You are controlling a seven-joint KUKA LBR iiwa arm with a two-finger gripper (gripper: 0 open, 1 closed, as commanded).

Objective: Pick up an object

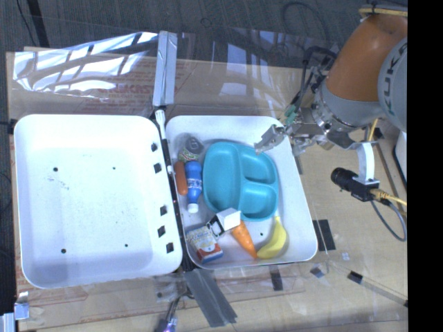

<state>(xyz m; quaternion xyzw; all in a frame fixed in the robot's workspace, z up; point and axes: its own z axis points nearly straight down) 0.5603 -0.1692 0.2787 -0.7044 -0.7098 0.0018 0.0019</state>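
The right bin (pixel 299 185) holds a blue divided tray (pixel 239 182), a blue and white bottle (pixel 193 185), an orange tube (pixel 181 177) and a grey round object (pixel 192 145). Near its front lie a yellow banana (pixel 275 241), an orange carrot (pixel 243 238), a small white box (pixel 227 221) and a printed packet (pixel 203 244). My gripper (pixel 271 138) hangs over the bin's far right corner, just above the tray's upper right edge. I see nothing in it.
The left bin (pixel 83 199) sits beside the right one, with a dividing wall (pixel 166 185) between them. A clear plastic sheet (pixel 90 68) lies behind the bins. Cables and a black connector (pixel 349 182) hang at the right beside the arm.
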